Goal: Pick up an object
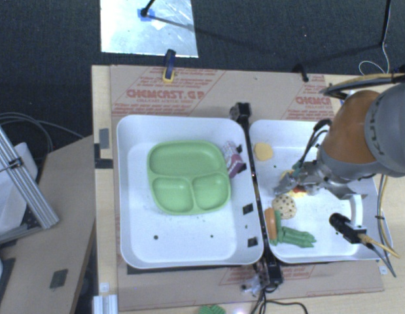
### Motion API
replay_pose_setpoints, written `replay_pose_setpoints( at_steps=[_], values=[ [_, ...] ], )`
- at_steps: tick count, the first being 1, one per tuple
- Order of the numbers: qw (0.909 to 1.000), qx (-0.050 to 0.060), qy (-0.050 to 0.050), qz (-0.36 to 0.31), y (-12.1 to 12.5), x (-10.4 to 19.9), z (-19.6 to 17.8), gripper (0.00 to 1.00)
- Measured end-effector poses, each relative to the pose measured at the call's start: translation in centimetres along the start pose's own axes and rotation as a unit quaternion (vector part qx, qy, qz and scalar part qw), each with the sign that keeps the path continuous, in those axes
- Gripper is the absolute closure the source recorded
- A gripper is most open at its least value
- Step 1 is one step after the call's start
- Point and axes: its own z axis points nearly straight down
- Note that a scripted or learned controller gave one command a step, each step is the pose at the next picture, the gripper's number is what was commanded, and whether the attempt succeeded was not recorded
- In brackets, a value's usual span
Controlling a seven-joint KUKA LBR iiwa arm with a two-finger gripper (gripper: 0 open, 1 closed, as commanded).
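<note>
Camera view: gripper (290, 183) low in right bin (281, 133), just above speckled round object (285, 206). Orange piece (271, 222) and green toy (295, 236) lie beside it, yellow disc (264, 151) apart. Nothing seen lifted; pick judged not yet done. Gripper tip blurred under wrist: open or closed, cannot tell. Arm hides bin's right part.

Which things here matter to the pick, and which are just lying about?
In play:
- gripper, low over the right bin
- in that bin: speckled ball, orange piece, green toy, yellow disc

Lying about:
- green divided plate and small pink thing, both in the left bin
- shiny sheet beyond the bench
</note>
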Motion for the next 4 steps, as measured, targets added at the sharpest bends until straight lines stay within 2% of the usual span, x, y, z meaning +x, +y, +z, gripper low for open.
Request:
replay_pose_setpoints(
  at_steps=[1,2,3,4],
  values=[
    [1.0,-0.004,-0.001,0.0,0.4,-0.2,-1.1,1.0],
    [1.0,-0.004,-0.001,0.0,0.4,-0.2,-1.1,0.0],
    [1.0,-0.004,-0.001,-0.003,4.1,1.1,-0.1,0.0],
    [1.0,-0.006,-0.002,-0.002,10.0,1.0,-0.2,0.0]
  ],
)
